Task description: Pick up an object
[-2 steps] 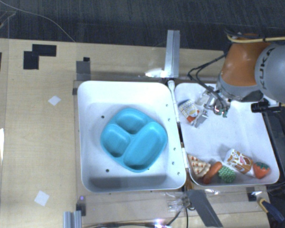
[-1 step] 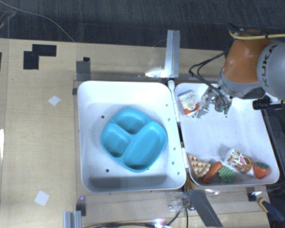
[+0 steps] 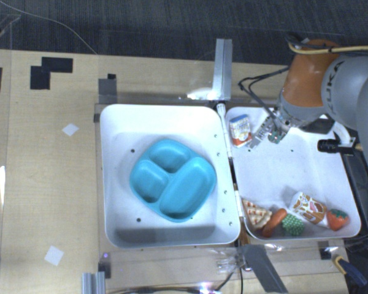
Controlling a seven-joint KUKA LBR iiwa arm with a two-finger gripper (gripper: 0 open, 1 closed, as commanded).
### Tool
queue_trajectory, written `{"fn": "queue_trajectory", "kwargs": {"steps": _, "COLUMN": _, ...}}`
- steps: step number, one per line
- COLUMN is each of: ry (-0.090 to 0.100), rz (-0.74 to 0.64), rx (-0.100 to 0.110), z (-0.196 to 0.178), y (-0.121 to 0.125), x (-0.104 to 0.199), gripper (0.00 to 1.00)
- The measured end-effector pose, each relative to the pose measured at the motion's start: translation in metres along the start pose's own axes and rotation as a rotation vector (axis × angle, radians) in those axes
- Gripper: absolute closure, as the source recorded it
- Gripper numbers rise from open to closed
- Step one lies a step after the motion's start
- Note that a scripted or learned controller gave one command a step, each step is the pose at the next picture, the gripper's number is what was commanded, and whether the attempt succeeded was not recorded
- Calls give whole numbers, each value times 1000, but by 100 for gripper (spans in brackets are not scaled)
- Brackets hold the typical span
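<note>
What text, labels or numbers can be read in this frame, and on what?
No legible text anywhere.
Small packet at the far left corner of the right bin: printed in red, white and blue, too blurred to read.
Carton near the right bin's front edge: patterned print, too small to read.
Blue sectioned plate in the left bin: no markings.
Black shapes on the bench: plain, no characters.

Robotics lab, bench (image 3: 43,164) with two white bins (image 3: 110,182), cables (image 3: 257,81)

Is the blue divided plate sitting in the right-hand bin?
No, the blue divided plate lies in the left bin, apart from the toys in the right bin.
</note>
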State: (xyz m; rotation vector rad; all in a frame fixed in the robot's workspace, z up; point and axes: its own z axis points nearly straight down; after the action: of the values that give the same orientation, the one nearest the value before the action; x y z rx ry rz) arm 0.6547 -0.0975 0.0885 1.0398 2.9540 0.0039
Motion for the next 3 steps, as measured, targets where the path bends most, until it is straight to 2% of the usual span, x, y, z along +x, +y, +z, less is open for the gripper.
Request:
{"fn": "queue_trajectory", "kwargs": {"steps": 1, "ry": -1, "rz": 234, "rx": 0, "z": 0, "y": 5, "x": 10, "gripper": 100}}
{"fn": "queue_trajectory", "kwargs": {"steps": 2, "ry": 2, "rz": 104, "rx": 1, "z": -16, "y": -5, "x": 23, "gripper": 100}}
{"fn": "queue_trajectory", "kwargs": {"steps": 3, "ry": -2, "rz": 10, "rx": -1, "z": -1, "y": -8, "x": 30, "gripper": 100}}
